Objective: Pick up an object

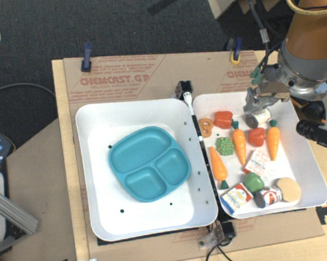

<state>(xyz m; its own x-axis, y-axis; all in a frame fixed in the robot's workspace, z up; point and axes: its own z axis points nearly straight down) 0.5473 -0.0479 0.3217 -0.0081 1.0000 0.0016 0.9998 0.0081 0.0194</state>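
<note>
My gripper (254,110) hangs over the back part of the right bin (309,160), reaching in from the right. Just below it lie a red toy tomato (257,136) and two upright carrots (239,143) (273,139). A red pepper (223,118) and an orange pretzel (206,126) lie to its left. Nothing can be seen held in the gripper.
Further forward in the right bin are a green bunch (225,146), a third carrot (217,163), a white packet (258,162), a green pepper (253,181), a carton (236,197), a can (268,196) and a tan cookie (290,189). A blue divided plate (149,163) lies in the left bin (92,161).
</note>
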